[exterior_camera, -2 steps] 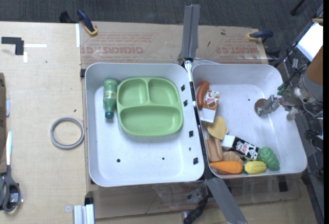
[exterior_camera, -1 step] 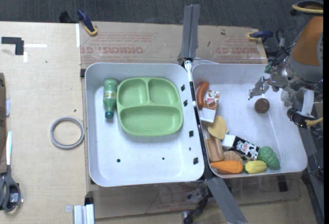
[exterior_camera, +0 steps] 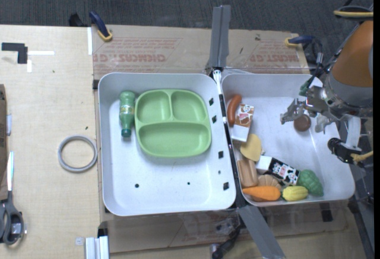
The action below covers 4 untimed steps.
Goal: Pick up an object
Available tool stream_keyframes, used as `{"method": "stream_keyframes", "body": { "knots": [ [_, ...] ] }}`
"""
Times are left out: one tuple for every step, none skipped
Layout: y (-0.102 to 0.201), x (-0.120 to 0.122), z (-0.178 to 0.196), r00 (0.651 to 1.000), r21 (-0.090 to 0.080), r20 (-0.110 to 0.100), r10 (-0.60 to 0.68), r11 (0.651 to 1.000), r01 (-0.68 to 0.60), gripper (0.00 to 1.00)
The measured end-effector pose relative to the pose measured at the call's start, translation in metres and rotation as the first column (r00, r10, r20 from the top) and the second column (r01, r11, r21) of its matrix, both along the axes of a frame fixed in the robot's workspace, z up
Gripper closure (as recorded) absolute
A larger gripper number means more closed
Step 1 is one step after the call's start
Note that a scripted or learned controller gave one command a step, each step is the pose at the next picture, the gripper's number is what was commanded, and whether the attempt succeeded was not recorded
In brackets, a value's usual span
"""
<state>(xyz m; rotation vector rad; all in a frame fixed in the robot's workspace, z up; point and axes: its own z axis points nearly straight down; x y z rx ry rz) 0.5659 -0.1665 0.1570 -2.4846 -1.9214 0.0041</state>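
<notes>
My gripper [exterior_camera: 305,119] hangs over the far right part of the right bin [exterior_camera: 279,92], its grey fingers spread apart. A small brown round object [exterior_camera: 302,123] lies between them, narrower than the gap, and I cannot tell whether it touches either finger. Along the right bin's left and near sides lie a red sausage [exterior_camera: 234,106], a small carton [exterior_camera: 243,119], a yellow wedge [exterior_camera: 252,148], a black-and-white box [exterior_camera: 285,172], an orange carrot [exterior_camera: 261,193], a yellow lemon [exterior_camera: 295,193] and a green broccoli [exterior_camera: 311,182].
The left bin [exterior_camera: 166,189] holds a green divided plate [exterior_camera: 173,123] and a green bottle [exterior_camera: 126,113] beside it. A tape ring [exterior_camera: 77,152] and scissors [exterior_camera: 9,220] lie on the bench to the left. Clamps [exterior_camera: 101,26] sit at the back edge.
</notes>
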Motion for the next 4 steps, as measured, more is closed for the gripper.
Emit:
{"method": "stream_keyframes", "body": {
  "knots": [
    [-0.026, 0.076, -0.066, 0.992, 0.000, 0.001, 0.129, 0.992, -0.129, 0.00],
    [-0.040, 0.048, -0.065, 0.985, 0.006, 0.003, 0.171, 0.985, -0.171, 0.00],
    [-0.047, 0.042, -0.066, 0.916, 0.011, 0.001, 0.400, 0.916, -0.400, 0.00],
    [-0.047, 0.088, -0.065, 0.942, 0.008, 0.006, 0.334, 0.942, -0.334, 0.00]
  ]
}}
